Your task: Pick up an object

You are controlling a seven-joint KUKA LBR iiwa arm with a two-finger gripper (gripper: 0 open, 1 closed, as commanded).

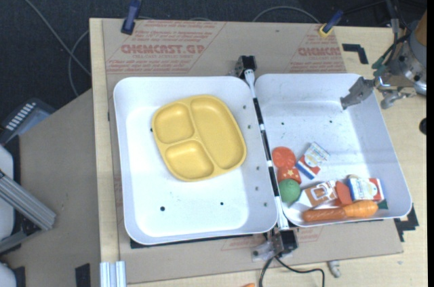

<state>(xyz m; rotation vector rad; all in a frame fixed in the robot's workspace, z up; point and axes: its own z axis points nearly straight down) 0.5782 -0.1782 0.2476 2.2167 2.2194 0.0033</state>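
So, left bin [135, 211]: a yellow divided plate [198, 136] is parked in it, nothing else worth grabbing there. Right bin [298, 92]: all the small stuff is bunched in the near corner, a red piece [283, 157], a green one [289, 191], a little striped packet [313, 158], a carton [321, 193] and an orange carrot [342, 212] laid with its long axis roughly left-right along the near wall. The gripper [369, 94] is seen up at the far right rim, nothing held; how wide the fingers are can't be told. The pile lies toward the near-left of it, well apart, so a reach down and inward is probably needed.
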